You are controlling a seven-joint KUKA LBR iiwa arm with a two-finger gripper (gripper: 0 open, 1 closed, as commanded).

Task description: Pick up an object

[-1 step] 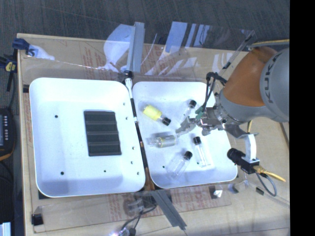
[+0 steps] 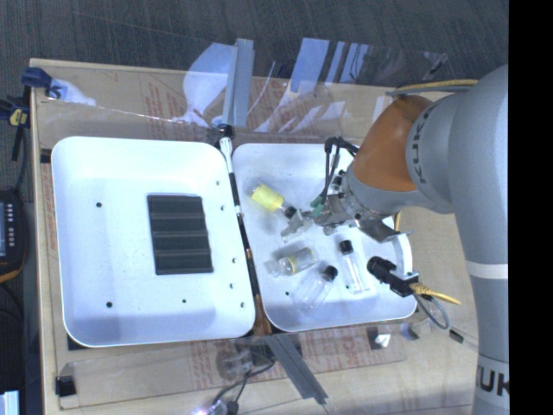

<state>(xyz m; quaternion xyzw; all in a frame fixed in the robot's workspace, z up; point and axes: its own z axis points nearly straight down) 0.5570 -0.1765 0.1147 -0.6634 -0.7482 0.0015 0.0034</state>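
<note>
The tool (image 2: 295,220) hangs low inside the bin (image 2: 259,158) nearest the arm (image 2: 406,158), slanted down toward the bin floor, probably because the arm reaches in over the side wall. Whether it is spread or pressed together I cannot tell, and nothing visibly sits in it. The likeliest target, a small yellow cylinder (image 2: 268,199), lies on its side just ahead of the tool's tip, away from the arm and apart from it. Toward the view's lower edge from the tool lie a clear vial (image 2: 294,262) with yellowish contents, a black-capped vial (image 2: 315,288) and, back under the wrist, a capped tube (image 2: 350,264). All are scattered loosely, which should leave room to close on one alone. Far ahead of the tool, in the other bin (image 2: 86,171) on the table (image 2: 155,361), rests a dark ridged block (image 2: 180,233)
</note>
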